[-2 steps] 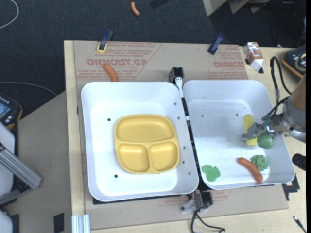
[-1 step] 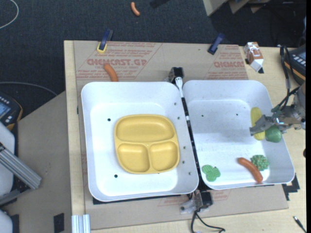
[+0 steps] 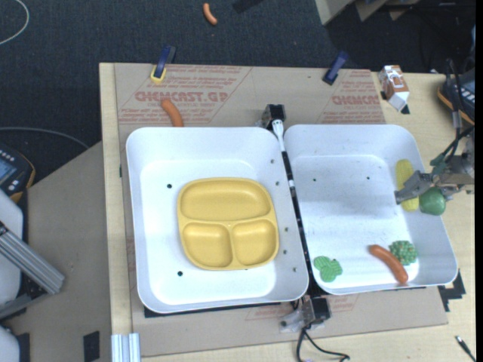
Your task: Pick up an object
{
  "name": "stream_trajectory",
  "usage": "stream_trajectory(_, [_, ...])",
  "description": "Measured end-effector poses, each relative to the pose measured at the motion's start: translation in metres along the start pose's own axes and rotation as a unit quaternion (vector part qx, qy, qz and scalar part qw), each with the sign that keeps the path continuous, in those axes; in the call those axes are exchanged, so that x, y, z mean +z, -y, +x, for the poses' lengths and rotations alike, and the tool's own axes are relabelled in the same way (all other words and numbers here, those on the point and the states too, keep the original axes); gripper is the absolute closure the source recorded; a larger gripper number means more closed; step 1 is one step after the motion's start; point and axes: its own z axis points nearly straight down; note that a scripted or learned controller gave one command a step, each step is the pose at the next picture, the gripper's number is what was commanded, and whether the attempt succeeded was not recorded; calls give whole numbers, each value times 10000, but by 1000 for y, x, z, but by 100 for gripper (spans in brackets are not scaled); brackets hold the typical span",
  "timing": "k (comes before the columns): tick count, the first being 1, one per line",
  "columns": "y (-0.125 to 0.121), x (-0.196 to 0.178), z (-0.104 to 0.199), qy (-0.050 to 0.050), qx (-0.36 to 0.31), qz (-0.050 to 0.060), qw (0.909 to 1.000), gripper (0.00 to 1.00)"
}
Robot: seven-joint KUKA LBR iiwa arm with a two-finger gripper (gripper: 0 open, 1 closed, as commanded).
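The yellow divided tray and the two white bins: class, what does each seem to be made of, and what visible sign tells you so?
Yellow divided tray: probably moulded plastic, with a smooth, slightly glossy finish; its three compartments have rounded edges and an even colour.
Left white bin and right white bin: likely thin formed plastic, matt to satin; their corners are rounded, and the right one looks scuffed grey on its floor.

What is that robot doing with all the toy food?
The robot's gripper is reaching in from the right, over the right-hand white bin. It sits beside a green ball and a yellow piece at that bin's right side, trying to pick something up. A hot dog and two pieces of broccoli lie near the bin's front. The left bin holds a yellow divided plate. I can't tell if it has grabbed anything yet.
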Motion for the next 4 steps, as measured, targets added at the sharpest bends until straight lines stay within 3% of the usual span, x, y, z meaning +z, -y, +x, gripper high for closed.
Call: stream_trajectory(4, [-117, 4, 197, -16, -21, 6, 10000, 100])
